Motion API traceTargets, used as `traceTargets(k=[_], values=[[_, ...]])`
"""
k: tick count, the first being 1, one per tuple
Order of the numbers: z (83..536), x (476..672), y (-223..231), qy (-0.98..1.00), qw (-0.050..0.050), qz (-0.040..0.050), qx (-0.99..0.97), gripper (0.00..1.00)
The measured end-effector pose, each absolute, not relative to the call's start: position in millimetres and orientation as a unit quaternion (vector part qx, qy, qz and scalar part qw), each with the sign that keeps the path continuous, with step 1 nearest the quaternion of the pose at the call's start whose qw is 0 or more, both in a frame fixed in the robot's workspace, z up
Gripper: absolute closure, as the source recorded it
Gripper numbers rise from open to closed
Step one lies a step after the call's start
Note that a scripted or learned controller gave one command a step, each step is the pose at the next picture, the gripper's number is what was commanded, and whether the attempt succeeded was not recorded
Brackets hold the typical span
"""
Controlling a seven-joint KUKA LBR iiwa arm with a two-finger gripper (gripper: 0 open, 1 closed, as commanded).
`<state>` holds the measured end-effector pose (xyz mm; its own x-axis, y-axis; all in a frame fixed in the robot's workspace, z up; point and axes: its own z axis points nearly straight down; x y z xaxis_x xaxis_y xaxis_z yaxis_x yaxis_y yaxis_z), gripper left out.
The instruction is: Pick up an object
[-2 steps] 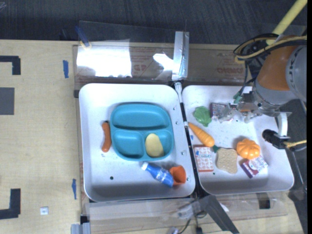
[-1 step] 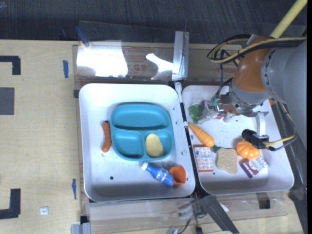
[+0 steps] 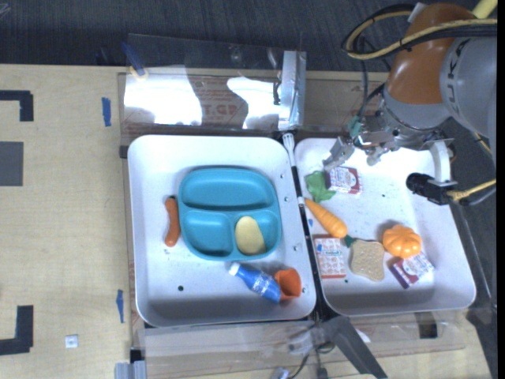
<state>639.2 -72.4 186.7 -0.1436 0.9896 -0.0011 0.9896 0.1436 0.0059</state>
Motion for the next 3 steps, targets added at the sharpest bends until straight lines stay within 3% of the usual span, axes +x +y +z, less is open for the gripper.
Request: traceTargets(k=[1,2,3], values=[[106,621.7,-101,0.771,0.000,-0.0013,0.636,0.00],[87,594.9,-114,0.736,0.002,0.0021,0.677,0.00],[96,596.6,-116,0.735,0.004,0.0026,0.678,1.00]])
